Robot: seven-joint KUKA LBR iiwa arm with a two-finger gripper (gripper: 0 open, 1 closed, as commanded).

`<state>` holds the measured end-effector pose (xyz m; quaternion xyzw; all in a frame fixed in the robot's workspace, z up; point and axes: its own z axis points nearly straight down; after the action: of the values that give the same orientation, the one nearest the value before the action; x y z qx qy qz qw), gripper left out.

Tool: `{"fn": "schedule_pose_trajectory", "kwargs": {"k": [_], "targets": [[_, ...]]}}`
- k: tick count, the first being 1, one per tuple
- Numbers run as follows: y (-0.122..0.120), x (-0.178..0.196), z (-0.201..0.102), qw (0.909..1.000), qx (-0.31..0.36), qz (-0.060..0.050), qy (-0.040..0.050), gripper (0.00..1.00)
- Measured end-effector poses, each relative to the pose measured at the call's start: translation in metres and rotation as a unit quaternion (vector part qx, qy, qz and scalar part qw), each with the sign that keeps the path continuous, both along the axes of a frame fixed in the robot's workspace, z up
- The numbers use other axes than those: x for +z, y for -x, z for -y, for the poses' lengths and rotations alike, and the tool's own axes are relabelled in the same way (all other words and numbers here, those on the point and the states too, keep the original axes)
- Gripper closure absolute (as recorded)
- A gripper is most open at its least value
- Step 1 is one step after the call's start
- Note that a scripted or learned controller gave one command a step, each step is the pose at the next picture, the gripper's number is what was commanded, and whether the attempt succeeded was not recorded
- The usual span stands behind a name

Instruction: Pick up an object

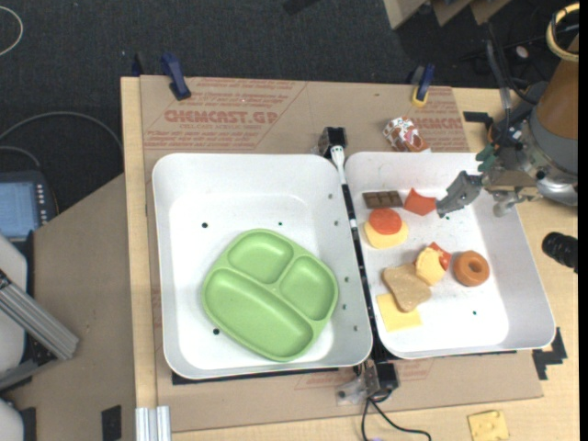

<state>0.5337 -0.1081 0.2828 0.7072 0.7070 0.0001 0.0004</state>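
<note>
My gripper point(480, 197) hangs over the far right part of the right bin point(514, 324). It is open, with one finger point(457, 194) close to the right of a red wedge point(421, 202), and nothing sits between the fingers. Several toy foods lie in this bin: a brown chocolate bar point(382, 198), a red and yellow round piece point(385, 228), a yellow and red piece point(430, 265), a brown doughnut point(471, 268), a slice of toast point(405, 288) and a yellow cheese slice point(397, 313).
The left bin point(184, 209) holds a green divided plate point(269, 292). A small wrapped item point(402, 134) lies on the cardboard behind the right bin. Blue clamps point(175, 74) stand at the bench's far edge.
</note>
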Motion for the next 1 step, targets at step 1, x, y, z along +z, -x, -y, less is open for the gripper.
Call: {"fn": "schedule_pose_trajectory", "kwargs": {"k": [1], "targets": [[0.0116,-0.0721,-0.0296,1.0000,0.001,-0.005,-0.0017,0.00]]}}
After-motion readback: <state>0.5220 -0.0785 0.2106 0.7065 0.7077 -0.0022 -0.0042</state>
